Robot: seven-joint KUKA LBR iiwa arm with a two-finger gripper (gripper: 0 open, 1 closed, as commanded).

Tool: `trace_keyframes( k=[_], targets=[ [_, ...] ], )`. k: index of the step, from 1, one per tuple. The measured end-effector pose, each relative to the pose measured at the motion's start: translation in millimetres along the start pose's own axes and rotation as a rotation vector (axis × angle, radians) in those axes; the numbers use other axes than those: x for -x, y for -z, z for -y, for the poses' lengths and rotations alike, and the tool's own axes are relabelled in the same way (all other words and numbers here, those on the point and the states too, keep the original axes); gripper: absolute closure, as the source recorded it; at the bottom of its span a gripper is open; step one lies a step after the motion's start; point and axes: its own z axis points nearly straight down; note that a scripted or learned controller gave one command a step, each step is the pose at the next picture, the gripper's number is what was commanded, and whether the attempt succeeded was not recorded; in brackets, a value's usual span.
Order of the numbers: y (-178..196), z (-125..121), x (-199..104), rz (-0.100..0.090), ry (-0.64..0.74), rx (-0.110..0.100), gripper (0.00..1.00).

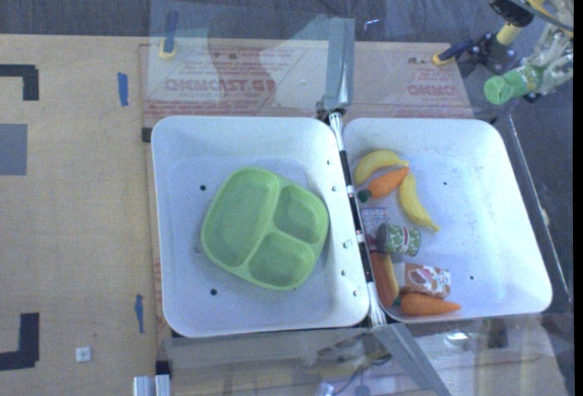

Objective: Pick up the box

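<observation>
Two shallow white bins sit side by side on the desk (73,203), seen from above at a slant. The left bin (182,148) holds a green divided plate (265,228) with three compartments, lying flat near the bin's middle. The right bin (492,203) carries a cluster of toy food along its left wall: a yellow banana (410,189) curving over an orange carrot (384,183), a small green can (398,239) on its side below them, and the box (427,278), small, white and red, lying flat near the bin's lower left corner. A second carrot (428,303) lies just beside the box's lower edge, and another orange piece (384,274) lies to its left. The claw (533,39) hangs at the upper right corner, outside the bins and over the dark floor, well apart from the box; whether it is open or closed cannot be told amid the yellow and green parts around it.
</observation>
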Motion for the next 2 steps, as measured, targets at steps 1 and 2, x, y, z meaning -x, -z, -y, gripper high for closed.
trace_keyframes(
  k=[1,2],
  targets=[
    [37,36,-10,-0.004,0.017,0.002,1.00],
    [52,66,-17,-0.004,-0.009,0.002,1.00]
  ],
)
